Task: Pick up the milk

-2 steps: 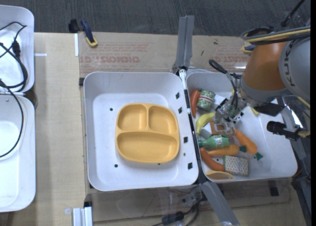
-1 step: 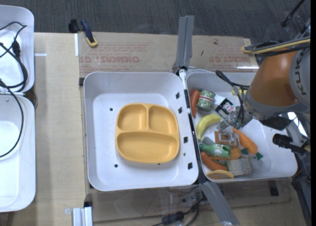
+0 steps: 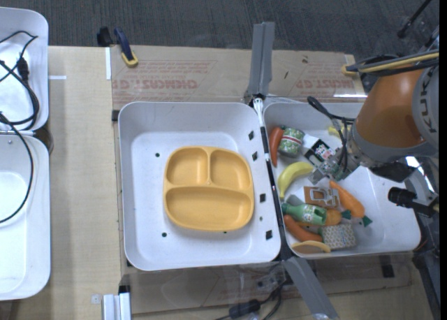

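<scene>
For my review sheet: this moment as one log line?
task: pick up milk | gripper: low in right bin, among toy food | grasp: not visible | yellow tray: left bin

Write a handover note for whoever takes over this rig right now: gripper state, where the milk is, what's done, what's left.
Gripper: low over the right bin, among the toys; its grip can't be read from this view.
Milk: I can't pick it out with confidence in the clutter with the banana, carrots and green bottle.
Left bin: holds a yellow divided plate.
Done: nothing visibly lifted.
Left: identify the milk, grasp it, raise it.
</scene>
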Motion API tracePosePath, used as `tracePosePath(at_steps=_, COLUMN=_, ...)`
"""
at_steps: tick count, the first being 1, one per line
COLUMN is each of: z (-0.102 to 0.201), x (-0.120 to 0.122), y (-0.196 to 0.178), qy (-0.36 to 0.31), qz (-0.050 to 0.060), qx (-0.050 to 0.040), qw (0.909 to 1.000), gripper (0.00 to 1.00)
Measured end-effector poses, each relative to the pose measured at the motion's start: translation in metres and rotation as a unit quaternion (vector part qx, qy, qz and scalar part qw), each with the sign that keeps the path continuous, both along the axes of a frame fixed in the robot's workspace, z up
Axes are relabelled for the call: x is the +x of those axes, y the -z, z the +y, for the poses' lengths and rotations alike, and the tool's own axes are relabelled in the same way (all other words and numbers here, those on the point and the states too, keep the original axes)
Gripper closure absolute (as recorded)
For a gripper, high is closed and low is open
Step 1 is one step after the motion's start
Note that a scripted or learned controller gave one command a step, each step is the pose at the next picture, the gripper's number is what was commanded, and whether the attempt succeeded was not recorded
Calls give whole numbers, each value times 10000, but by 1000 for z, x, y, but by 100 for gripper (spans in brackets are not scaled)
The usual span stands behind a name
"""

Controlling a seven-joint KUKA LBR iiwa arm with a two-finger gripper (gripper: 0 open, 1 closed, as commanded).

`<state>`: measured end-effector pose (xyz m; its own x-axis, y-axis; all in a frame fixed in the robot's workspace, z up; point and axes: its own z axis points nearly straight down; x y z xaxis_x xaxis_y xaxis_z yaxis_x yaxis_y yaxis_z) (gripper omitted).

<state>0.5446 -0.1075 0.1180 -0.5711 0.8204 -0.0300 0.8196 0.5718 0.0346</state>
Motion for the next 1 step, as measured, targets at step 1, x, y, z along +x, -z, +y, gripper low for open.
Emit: tracePosePath(at_steps=1, z=-1, x=1, y=-9, qy=17, qz=-9, qx=-2, qw=10000, gripper=100)
